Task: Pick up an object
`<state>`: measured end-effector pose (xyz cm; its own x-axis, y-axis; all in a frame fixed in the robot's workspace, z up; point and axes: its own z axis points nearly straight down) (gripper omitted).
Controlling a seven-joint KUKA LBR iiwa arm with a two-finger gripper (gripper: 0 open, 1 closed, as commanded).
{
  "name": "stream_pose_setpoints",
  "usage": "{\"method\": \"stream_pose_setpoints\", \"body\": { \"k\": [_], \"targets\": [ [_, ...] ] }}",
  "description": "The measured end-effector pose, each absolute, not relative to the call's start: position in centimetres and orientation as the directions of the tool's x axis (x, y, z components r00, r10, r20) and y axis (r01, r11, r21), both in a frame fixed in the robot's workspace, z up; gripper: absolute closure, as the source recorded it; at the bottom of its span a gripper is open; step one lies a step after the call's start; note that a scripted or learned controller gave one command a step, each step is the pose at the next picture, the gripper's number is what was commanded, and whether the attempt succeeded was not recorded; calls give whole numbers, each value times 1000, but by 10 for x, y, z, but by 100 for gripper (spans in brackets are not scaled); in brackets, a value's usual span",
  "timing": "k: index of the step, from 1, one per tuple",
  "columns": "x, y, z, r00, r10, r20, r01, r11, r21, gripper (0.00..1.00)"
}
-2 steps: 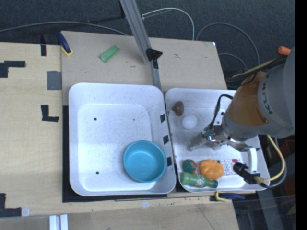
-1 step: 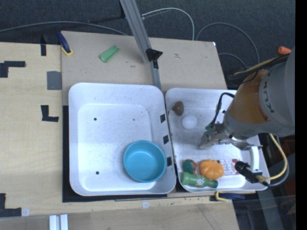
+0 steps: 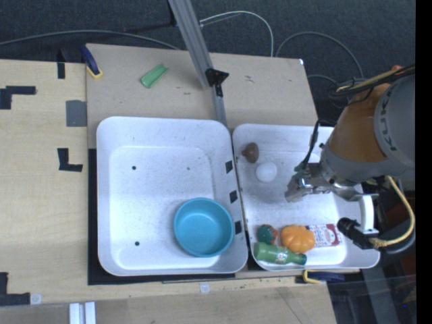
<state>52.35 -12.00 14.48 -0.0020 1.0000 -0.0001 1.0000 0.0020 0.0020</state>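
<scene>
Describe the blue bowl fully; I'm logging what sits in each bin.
The blue bowl is round, plain light blue and looks like plastic, standing upright with its mouth up and nothing visible inside. It sits on the floor of the left bin, in the near right corner, close to that bin's right wall.

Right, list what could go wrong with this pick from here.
1. The white ball and the brown lump lie close together, so closing on one may nudge the other away.
2. The orange item and green items crowd the right bin's front wall, leaving little room to reach them.
</scene>
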Motion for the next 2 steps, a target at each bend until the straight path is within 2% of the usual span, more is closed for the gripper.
{"method": "stream_pose_setpoints", "body": {
  "k": [2],
  "targets": [
    [527,-126,241,-2,1000,-1,1000,2,4,100]
  ]
}}
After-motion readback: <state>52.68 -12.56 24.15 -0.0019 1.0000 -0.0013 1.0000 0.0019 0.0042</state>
